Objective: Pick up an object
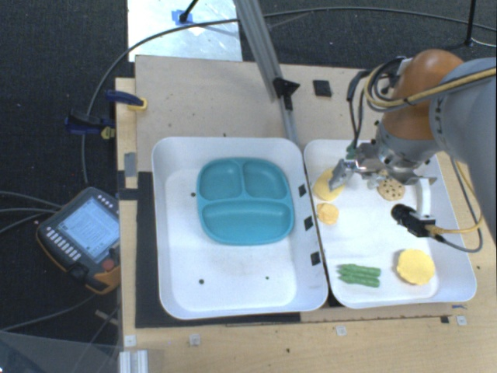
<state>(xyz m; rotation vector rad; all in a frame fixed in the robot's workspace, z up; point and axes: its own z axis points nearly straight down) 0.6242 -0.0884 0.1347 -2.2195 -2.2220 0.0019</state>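
While the gripper (339, 179) hangs over the right bin (450, 286), whether its fingers are parted or clenched cannot be told; a yellow slice (325, 189) lies just beside them. Nearby sit another yellow slice (328, 214), a cookie (390, 189), green beans (359, 274) and a yellow disc (415, 266). Left bin (175, 278) holds a teal divided plate (245, 200).

Divided plate (245, 201) in left bin (175, 231); food pieces (358, 274) in right bin (458, 278)
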